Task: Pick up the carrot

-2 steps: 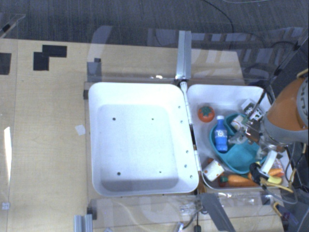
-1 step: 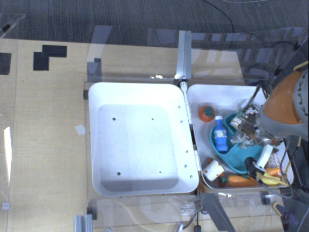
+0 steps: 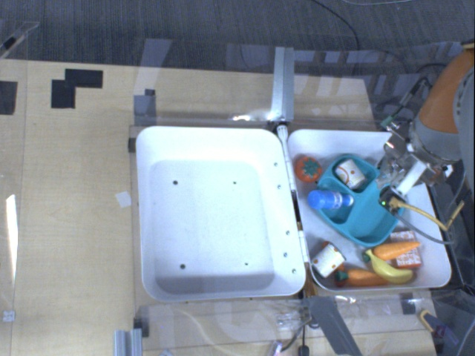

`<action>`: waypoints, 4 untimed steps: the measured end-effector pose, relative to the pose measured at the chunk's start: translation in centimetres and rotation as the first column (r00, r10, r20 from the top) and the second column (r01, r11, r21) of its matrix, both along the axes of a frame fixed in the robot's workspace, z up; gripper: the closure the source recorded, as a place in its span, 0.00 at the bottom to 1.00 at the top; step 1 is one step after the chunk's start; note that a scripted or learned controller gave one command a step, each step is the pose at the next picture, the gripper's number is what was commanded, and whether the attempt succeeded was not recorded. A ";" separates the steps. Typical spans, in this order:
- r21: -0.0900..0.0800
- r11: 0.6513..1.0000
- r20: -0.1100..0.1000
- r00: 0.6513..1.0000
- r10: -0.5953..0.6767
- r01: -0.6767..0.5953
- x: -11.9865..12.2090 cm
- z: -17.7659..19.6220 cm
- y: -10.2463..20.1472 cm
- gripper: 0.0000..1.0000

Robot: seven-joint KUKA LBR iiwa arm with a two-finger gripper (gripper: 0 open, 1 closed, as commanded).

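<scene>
The carrot (image 3: 362, 277), orange with a dark green end, lies along the front wall of the right bin (image 3: 442, 273). A yellow banana (image 3: 389, 268) rests against its right end. My gripper (image 3: 393, 183) hangs over the right rim of a teal bowl (image 3: 365, 217) in the middle of that bin, well behind the carrot and apart from it. Nothing shows in its grasp.
In the right bin there are also a red-orange tomato (image 3: 307, 168), a blue bottle (image 3: 330, 200), a white cup (image 3: 349, 173) in the bowl, a white can (image 3: 327, 259) and an orange packet (image 3: 404, 250). The left bin (image 3: 148, 221) adjoins across a metal divider (image 3: 283, 87).
</scene>
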State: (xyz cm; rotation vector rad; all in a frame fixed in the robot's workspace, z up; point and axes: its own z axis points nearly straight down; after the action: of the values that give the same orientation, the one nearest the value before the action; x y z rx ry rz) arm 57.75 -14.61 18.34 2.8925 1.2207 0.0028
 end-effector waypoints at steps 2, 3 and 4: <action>-0.001 0.859 -0.034 0.859 -0.512 0.512 6.3 -8.0 0.6 1.00; -0.027 0.815 -0.009 0.815 -0.579 0.579 6.4 -8.1 1.8 1.00; -0.033 0.936 -0.015 0.936 -0.351 0.350 6.3 -8.1 2.8 1.00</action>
State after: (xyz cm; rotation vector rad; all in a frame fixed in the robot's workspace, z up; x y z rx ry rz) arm 64.06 -11.83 10.21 3.0436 0.6813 -0.0456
